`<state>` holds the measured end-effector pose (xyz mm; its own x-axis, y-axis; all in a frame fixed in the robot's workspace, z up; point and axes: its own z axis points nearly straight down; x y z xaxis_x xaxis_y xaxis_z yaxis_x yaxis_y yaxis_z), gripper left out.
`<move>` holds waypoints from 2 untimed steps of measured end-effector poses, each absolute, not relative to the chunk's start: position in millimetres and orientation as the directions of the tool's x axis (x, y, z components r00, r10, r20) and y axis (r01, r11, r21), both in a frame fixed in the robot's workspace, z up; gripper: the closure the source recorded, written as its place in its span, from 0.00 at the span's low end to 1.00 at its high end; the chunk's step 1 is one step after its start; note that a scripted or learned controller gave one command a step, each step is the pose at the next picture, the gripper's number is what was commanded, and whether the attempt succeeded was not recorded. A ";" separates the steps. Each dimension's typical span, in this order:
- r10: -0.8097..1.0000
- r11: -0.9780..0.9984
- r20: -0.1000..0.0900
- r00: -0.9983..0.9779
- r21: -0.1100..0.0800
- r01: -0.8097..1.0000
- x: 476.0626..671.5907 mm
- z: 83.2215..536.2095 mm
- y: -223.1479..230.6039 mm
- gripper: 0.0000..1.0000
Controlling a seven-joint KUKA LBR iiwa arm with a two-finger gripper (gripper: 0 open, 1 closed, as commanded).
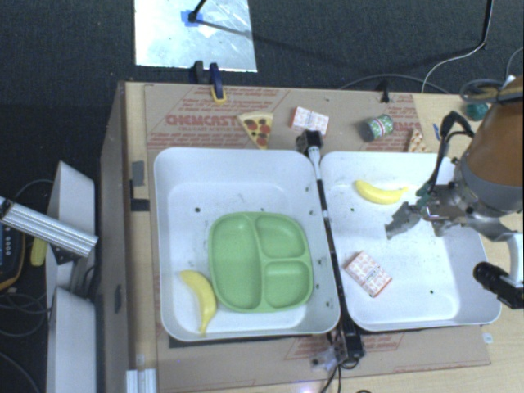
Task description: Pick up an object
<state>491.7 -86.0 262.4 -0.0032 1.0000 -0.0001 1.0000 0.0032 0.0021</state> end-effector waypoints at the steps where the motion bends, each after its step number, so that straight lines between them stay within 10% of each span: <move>1: 1.000 0.001 0.000 -0.001 -0.002 1.000 548.8 162.2 -123.1 0.00; 2: 1.000 0.002 0.000 -0.002 0.001 1.000 602.0 83.8 -140.9 0.00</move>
